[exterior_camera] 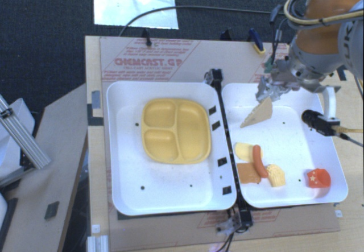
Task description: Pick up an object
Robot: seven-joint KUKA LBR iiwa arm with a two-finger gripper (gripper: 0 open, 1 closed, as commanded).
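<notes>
Bins: two white bins on the bench point(96, 131); left bin point(125, 188), right bin point(296, 131).
Left bin contents: one yellow divided plate point(173, 130) with four compartments.
Right bin contents: one tan wedge point(259, 114), one pale yellow piece point(243, 151), one sausage point(259, 161), one brown slab point(248, 173), one corn piece point(276, 175), one red item point(318, 178).
Task object: tan wedge, flat and triangular, tilted, at the right bin's far left part, its upper corner at the gripper point(272, 93).
Fingers: closed on the wedge's upper corner.
Writing: red "CHEMCAST" print on the brown sheet point(148, 58) under the bins; smaller text illegible.
</notes>
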